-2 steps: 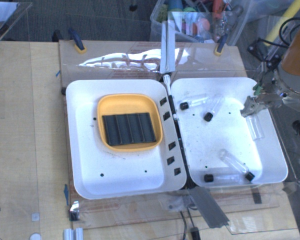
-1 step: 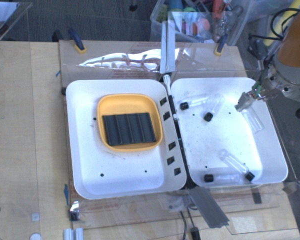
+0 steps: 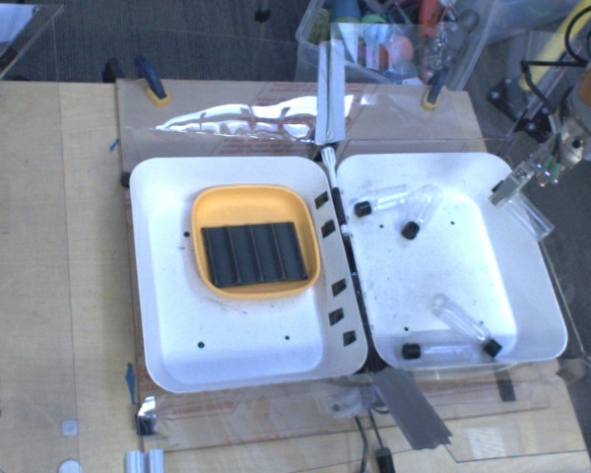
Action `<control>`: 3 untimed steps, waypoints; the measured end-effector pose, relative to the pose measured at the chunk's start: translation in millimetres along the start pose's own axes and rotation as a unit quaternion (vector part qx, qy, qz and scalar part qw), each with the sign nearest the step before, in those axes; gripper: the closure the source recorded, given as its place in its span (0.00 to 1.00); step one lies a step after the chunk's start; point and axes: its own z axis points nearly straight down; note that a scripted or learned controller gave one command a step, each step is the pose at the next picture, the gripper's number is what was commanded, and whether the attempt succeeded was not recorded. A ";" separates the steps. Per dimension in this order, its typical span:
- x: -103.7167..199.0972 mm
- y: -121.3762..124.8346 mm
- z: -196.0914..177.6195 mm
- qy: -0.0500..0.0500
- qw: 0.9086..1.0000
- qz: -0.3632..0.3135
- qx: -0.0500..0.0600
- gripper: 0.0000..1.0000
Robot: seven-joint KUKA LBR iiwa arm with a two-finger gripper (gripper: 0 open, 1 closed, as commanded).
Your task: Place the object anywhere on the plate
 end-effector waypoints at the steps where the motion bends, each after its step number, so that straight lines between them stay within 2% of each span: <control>1: -21.6 18.2 -26.9 -0.001 0.991 -0.135 -0.001 1.00; 2: -30.5 20.6 -48.6 -0.001 0.986 -0.169 -0.001 1.00; 3: -28.2 0.6 -167.4 -0.001 0.971 -0.240 -0.001 1.00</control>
